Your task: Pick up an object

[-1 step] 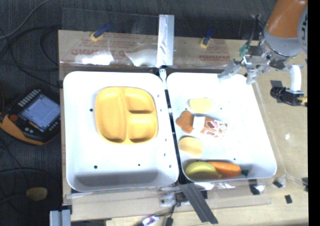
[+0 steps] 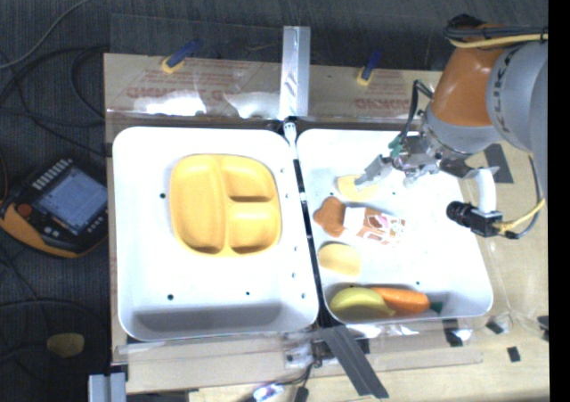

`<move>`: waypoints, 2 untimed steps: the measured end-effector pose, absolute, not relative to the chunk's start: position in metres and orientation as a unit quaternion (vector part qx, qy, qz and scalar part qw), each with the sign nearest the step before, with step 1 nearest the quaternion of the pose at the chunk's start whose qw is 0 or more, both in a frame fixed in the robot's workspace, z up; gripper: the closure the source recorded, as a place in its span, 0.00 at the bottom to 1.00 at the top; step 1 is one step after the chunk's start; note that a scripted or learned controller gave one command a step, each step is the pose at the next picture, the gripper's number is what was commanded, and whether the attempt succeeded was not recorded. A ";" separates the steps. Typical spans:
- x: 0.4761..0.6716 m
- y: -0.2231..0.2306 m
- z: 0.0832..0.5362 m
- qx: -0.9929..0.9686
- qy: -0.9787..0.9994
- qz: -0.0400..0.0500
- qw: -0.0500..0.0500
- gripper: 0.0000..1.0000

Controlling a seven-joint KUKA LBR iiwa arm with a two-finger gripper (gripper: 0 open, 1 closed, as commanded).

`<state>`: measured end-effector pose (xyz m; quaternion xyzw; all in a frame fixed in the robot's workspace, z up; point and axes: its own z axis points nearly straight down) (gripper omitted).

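Observation:
The right bin (image 2: 463,258) holds several toy foods. A pale yellow wedge (image 2: 347,184) lies near its upper left, with a brown piece (image 2: 329,215) and a white and red packet (image 2: 382,227) just below it. A pale round piece (image 2: 339,258) sits lower down. A yellow-green fruit (image 2: 359,303) and an orange carrot (image 2: 402,299) lie along the front wall. My gripper (image 2: 381,168) reaches in from the upper right, and its tip is right beside the pale yellow wedge. Whether they touch is unclear.
The left bin (image 2: 142,302) carries a yellow divided plate (image 2: 224,202). A metal divider (image 2: 307,240) separates the bins. A black fitting (image 2: 470,217) on the arm hangs over the right bin's right side. A handheld pendant (image 2: 55,206) lies on the floor at left.

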<state>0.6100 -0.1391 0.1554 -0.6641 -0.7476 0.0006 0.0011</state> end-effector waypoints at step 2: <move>0.662 -0.127 0.120 -0.607 -0.795 0.000 0.000 0.00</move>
